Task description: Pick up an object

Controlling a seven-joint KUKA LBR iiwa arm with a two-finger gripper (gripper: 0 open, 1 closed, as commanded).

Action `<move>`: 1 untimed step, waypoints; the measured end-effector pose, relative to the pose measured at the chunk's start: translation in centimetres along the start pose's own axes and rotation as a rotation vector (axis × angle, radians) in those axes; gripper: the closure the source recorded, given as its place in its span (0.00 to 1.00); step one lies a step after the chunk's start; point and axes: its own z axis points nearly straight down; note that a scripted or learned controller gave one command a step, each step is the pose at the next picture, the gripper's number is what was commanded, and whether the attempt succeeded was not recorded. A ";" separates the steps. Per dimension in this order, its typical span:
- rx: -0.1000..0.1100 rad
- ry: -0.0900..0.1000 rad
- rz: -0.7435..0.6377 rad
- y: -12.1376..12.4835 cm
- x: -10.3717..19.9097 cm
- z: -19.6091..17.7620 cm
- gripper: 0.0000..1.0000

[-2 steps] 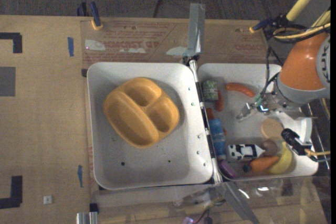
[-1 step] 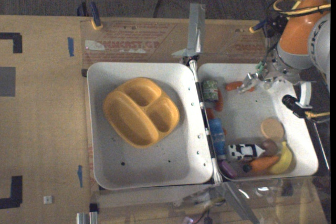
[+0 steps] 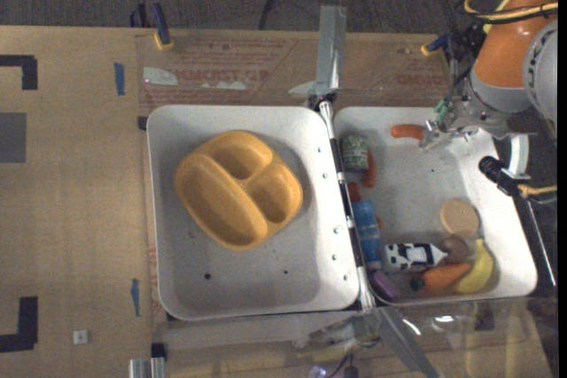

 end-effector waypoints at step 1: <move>0.000 0.000 0.000 0.0 0.0 0.0 0.00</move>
